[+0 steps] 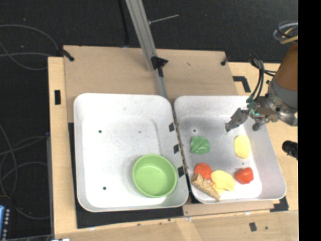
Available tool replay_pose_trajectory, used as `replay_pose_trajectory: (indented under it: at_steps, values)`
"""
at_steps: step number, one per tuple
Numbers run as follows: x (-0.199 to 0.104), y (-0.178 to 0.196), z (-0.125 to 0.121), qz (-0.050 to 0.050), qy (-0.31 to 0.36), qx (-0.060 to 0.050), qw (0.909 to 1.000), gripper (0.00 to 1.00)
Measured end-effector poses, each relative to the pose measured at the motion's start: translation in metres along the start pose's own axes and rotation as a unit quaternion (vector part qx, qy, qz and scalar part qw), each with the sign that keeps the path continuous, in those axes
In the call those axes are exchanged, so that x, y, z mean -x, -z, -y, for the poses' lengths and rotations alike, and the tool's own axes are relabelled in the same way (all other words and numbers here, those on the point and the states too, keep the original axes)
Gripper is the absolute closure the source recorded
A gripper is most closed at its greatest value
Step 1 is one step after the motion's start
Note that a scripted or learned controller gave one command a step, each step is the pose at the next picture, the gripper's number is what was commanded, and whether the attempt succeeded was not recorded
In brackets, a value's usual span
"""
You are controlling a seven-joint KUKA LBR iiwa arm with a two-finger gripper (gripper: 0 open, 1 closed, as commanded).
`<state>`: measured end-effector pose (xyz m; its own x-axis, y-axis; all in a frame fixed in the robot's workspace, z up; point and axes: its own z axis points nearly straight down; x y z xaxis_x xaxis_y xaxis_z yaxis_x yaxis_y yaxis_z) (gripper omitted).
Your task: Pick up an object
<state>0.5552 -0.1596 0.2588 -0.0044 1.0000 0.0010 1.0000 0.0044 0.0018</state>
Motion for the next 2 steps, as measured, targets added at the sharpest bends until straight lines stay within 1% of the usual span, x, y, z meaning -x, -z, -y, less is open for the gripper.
replay_pose_trajectory:
  at_steps: [1, 2]
  values:
    - [0.0, 0.0, 0.0, 0.0, -0.001, 0.0, 1.0, 0.0]
    - [0.0, -0.057, -0.008, 0.002, -0.003, -0.003, 1.0, 0.0]
